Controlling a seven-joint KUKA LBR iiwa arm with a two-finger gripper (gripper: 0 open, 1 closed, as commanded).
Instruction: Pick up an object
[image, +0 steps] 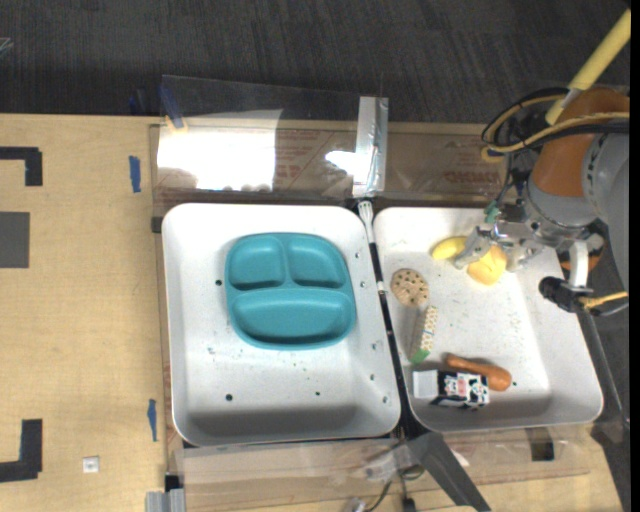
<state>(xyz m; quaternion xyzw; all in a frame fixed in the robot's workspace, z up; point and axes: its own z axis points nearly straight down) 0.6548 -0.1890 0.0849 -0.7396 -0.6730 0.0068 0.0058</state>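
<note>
Two shallow white bins are seen side by side on the wooden surface (70, 340). In the left bin (190, 400) a teal divided plate (290, 289) is laid flat near the middle. The right bin (565, 385) holds several things: a yellow object (448, 247) and a second yellow piece (488, 268) at its far side, a round speckled cookie (409, 286) near the dividing wall, a pale speckled stick with a green end (426, 332) just nearer than the cookie, an orange carrot-like piece (480, 371) toward the near side, and a small black-and-white box (462, 389) touching it. The gripper (492, 246) is lowered over the far part of the right bin, between the two yellow pieces. How wide the jaws are set cannot be told, and no object can be made out between them.
</note>
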